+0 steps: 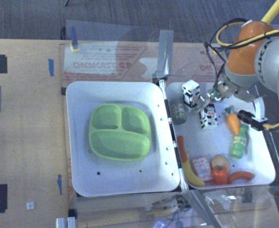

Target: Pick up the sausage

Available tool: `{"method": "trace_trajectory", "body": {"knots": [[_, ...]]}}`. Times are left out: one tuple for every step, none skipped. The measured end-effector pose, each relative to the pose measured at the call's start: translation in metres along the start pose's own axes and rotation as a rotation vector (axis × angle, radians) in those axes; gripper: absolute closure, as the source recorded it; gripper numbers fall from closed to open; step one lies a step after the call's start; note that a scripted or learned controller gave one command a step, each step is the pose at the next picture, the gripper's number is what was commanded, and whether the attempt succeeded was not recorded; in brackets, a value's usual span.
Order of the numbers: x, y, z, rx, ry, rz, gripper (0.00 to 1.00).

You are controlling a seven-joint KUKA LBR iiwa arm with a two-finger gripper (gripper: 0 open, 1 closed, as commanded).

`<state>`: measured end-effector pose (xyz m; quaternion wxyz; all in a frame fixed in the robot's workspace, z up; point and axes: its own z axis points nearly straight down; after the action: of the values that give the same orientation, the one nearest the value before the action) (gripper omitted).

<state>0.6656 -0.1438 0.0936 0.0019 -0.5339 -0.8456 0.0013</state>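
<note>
Smooth red sausage [240, 176] lies curved; end effector [214, 95] grip state unclear.

Robot lab, taped bench [25, 127], white bins [77, 175], carpet [129, 4]

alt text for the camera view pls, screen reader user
The gripper hangs over the back of the right bin, among toy foods, far from the sausage lying at that bin's front edge. The left bin holds a green divided plate.
</note>
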Motion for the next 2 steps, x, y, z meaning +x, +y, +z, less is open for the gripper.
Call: {"method": "trace_trajectory", "body": {"knots": [[-0.038,-0.066,0.007,-0.008,-0.003,-0.069,1.00],[-0.055,-0.031,0.007,-0.009,-0.008,-0.190,1.00]]}}
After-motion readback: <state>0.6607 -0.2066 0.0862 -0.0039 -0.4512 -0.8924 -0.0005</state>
